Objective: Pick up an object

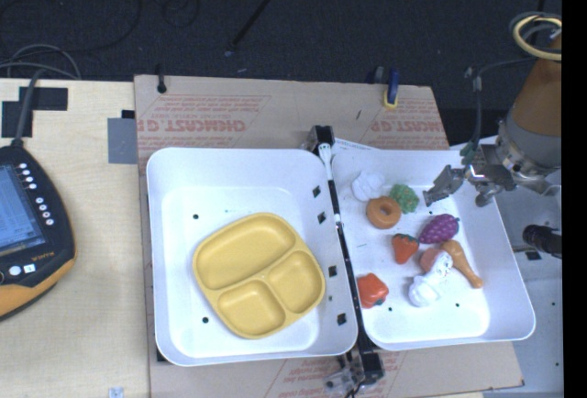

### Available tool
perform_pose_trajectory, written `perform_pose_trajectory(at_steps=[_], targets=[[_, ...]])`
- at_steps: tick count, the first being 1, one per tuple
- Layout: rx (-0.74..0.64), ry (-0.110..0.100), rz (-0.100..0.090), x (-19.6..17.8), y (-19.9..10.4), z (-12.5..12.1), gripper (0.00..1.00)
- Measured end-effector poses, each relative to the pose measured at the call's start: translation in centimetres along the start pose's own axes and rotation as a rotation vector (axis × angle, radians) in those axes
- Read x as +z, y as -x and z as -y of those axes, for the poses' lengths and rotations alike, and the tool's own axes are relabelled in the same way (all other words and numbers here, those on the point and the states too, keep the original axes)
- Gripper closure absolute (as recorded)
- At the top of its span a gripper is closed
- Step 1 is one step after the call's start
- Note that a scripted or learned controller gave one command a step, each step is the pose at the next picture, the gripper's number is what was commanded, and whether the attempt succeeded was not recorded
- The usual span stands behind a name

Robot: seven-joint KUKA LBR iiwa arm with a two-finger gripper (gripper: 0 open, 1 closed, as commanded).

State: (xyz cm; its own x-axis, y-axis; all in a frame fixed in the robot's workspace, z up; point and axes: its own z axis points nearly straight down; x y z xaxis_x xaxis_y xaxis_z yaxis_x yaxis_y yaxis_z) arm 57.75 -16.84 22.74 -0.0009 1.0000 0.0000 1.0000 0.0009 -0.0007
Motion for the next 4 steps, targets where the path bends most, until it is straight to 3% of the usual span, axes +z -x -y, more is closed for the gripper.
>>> perform_pose_trajectory(at_steps=[1,2,3,4], targets=[[-0.006,-0.013,-0.007,4.3,-9.9,6.0,0.00],[0.004,-0.007,-0.002,3.1,-9.3,5.8,1.00],[-0.003,0.007,-0.002,-7.8,-12.9,10.2,1.00],[0.007,-0.016,0.000,5.5,-7.3,10.5,1.00]])
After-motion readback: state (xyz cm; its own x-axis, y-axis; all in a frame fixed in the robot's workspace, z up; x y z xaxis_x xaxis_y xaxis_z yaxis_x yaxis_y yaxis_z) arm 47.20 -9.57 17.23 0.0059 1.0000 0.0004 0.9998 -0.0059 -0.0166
